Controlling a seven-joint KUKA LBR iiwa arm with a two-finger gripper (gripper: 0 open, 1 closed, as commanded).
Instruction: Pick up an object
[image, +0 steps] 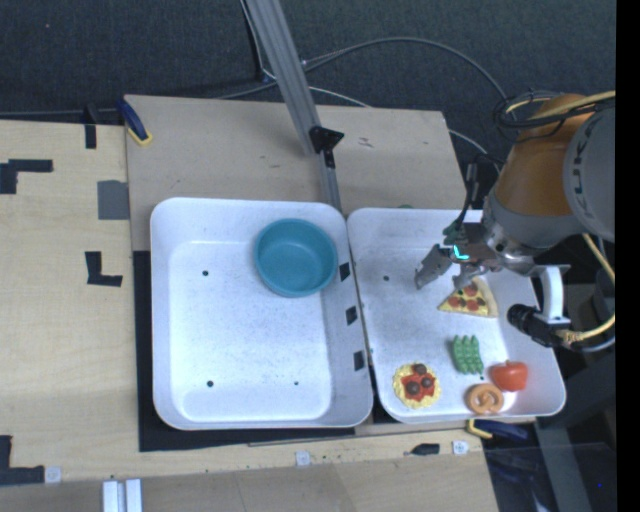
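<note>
**Gripper over right bin, nothing held yet**

Gripper (447, 268) sits low over the right bin (395, 300), fingers spread apart w/ a narrow-to-medium gap, tips angled down-left. Nothing between them, so it looks empty. Landmark = pizza slice (468, 299), a toy wedge w/ red dots: gripper is just above and left of it, very near, poss. touching its top edge; can't tell for sure.

Other candidates, all rel. to the pizza slice: green ridged toy (466, 353) just below it; round mini pizza (416, 385) below and left; red tomato-like toy (510, 375) below and right; orange ring-shaped toy (486, 399) further below, touching or nearly touching the red one. Blue bowl (295, 256) is well to the left, in the left bin (200, 330), near its top edge.

Step, as I judge it: approach/pre-grasp, no pick made. Next move prob. needs a small shift toward the slice, tips straddling it, descent to bin floor, then close. The flat slice gives little to grip, so a slip seems likely.
</note>
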